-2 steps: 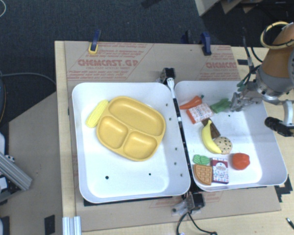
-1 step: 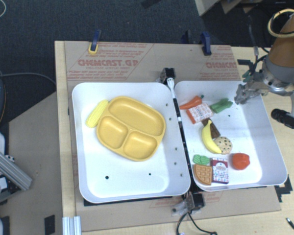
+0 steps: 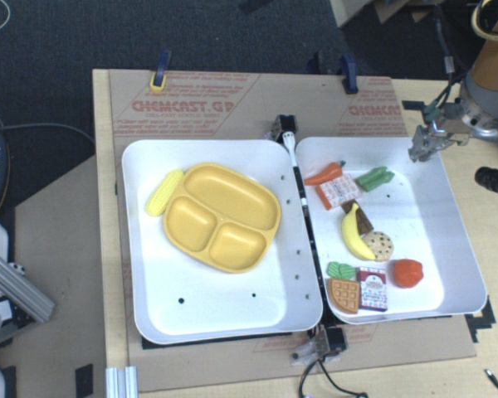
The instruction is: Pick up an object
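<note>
**Arm parked at the right bin's far corner, nothing picked yet**

Two white bins sit side by side on the bench. The left bin carries a yellow divided plate with a corn cob touching its left rim. The right bin is where the pickable clutter is, so the arm reaching in from the right makes sense. In it, biggest first: banana, carrot, green bean pod, tomato, waffle, red snack packet, small red box, cookie. The gripper hangs above the bin's upper right edge, well apart from all items, grasping nothing; whether it is released or clenched, cannot tell. Likely step: approach, target not yet chosen.
</note>
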Robot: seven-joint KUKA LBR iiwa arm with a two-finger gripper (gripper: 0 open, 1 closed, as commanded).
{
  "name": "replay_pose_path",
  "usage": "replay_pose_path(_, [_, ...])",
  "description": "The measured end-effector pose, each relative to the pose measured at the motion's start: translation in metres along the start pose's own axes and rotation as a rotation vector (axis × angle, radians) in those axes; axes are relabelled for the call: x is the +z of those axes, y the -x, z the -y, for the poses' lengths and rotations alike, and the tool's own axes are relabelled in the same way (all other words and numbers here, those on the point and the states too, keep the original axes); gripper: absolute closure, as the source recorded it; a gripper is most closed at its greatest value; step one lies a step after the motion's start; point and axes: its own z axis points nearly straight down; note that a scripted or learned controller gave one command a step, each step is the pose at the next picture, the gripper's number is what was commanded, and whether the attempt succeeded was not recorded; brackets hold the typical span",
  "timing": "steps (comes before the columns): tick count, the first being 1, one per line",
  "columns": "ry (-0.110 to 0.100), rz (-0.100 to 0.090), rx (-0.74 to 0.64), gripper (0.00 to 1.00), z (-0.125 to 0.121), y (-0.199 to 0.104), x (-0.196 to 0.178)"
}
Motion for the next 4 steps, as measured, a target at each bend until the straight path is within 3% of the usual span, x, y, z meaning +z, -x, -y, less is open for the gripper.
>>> replay_pose_path(1, [0.001, 0.000, 0.000, 1.00, -0.002, 0.001, -0.041])
replay_pose_path(4, [-0.011, -0.005, -0.003, 1.00, 0.097, -0.123, -0.060])
